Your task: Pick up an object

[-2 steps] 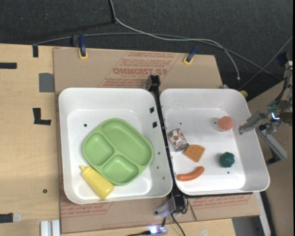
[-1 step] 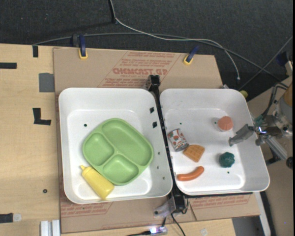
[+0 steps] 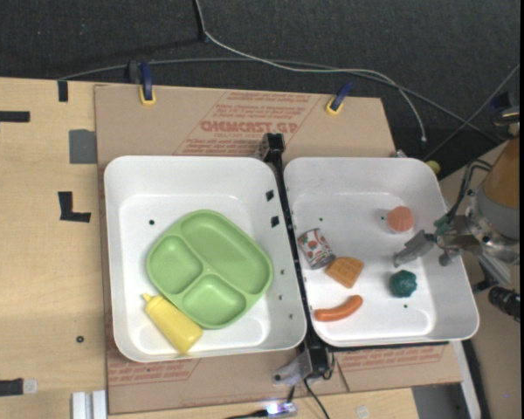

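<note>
Objects for picking are spread over two white bins, and are taken here from left to right. In the left bin [image 3: 122,190] a green divided plate [image 3: 210,269] is laid near the middle, with a yellow mustard bottle [image 3: 171,323] touching its lower left edge, the bottle's long axis running from upper left to lower right. In the right bin [image 3: 349,173] a small red-and-white can [image 3: 315,248] is tipped near the dividing wall, an orange waffle-like piece [image 3: 345,271] is just beside it, and a red sausage [image 3: 338,309] is laid below, nearly level, its right end slightly higher. Further right a pink round piece [image 3: 400,219] is seen toward the upper part, and a dark teal lump [image 3: 403,283] lower down.

The gripper [image 3: 422,245] is held over the right side of that bin, reaching in from the right, its fingers spread apart with nothing between them. The teal lump is judged the nearest candidate: it is placed just below and slightly left of the fingertips, close but apart from them. The pink piece is near too, up and to the left. A short move toward the lower left and a descent would be called for; being roundish, the lump gives no long axis to be matched.
</note>
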Controlling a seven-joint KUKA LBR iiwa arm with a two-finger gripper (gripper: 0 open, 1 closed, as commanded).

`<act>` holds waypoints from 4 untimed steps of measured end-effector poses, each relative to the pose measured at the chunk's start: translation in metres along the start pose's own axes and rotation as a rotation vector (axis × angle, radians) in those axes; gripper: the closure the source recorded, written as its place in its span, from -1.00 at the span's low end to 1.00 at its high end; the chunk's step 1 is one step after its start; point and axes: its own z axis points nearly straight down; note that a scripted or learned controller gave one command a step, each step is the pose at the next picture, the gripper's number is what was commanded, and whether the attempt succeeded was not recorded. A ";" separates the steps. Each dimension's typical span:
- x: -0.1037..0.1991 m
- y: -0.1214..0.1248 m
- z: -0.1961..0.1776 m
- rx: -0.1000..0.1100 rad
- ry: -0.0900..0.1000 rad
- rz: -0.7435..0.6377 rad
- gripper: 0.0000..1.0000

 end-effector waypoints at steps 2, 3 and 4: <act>0.006 -0.005 0.049 -0.003 0.000 -0.001 1.00; 0.007 -0.007 -0.014 -0.010 -0.003 -0.001 1.00; -0.002 -0.005 -0.062 -0.010 -0.003 0.000 1.00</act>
